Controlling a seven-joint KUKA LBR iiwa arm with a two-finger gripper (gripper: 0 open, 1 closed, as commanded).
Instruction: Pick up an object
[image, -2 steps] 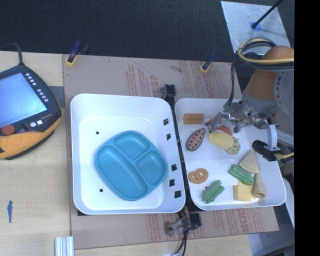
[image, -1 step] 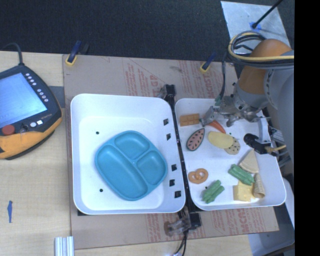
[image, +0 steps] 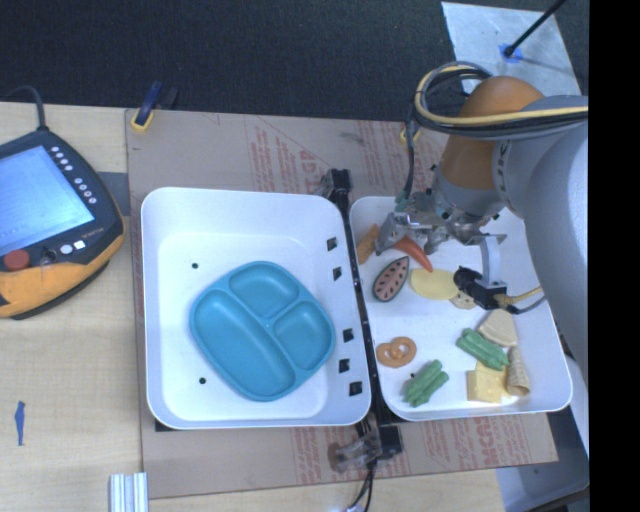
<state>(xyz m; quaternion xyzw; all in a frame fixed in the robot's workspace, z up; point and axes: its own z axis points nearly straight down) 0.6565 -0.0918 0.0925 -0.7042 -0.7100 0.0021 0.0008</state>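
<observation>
Claw (image: 415, 237) sits low over the red pepper (image: 413, 250) in the right bin (image: 545, 395); its spread is unclear.

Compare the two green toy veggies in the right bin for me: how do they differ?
The green piece near the front lies beside the pretzel, in open floor of the right bin. The other green piece sits farther right, crowded against the pale wedge and yellow block. They slant opposite ways. Both are green, elongated, and away from the gripper.
</observation>
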